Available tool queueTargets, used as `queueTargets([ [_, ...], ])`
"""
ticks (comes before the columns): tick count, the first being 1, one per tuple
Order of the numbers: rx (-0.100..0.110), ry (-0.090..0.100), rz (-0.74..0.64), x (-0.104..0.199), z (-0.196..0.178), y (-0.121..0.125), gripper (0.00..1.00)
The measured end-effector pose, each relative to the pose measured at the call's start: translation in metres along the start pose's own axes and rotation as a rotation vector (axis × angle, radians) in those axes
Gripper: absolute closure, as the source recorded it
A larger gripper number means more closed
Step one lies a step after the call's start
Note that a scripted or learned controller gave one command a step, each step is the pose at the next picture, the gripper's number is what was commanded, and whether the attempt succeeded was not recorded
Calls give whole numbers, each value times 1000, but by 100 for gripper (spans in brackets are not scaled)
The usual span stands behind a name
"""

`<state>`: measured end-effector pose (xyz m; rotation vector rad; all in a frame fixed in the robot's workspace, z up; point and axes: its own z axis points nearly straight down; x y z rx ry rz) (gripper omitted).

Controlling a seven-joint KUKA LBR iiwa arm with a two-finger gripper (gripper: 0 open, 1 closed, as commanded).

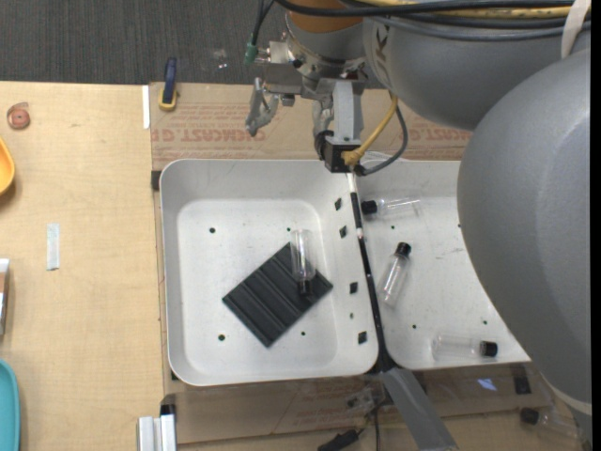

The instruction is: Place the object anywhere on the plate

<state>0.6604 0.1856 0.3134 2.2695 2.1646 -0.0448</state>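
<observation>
The gripper [293,111] hangs near the top of the frame, above the back edge of the left bin [188,205], with its two fingers spread apart and nothing between them. A clear tube with a black cap [301,259] lies across the upper right corner of the dark ribbed plate [275,292] in the middle of the left bin, so the task's thing appears already to rest on the plate. The chief risk, as I judge it, is that the tube sits close to the plate's edge and is round, so any knock to the bin or a low pass by the arm could roll it off onto the white floor. A second risk is that the program reaches down again and nudges the plate itself. By count: one plate, two bins, and four tubes in all, one on the plate and three in the right bin [441,308], at its upper left [389,206], its middle [394,269] and its lower right [463,349].
</observation>
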Motion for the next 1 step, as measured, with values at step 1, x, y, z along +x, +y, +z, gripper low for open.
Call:
queueTargets([
  [1, 2, -3, -2, 0, -7, 0, 100],
])
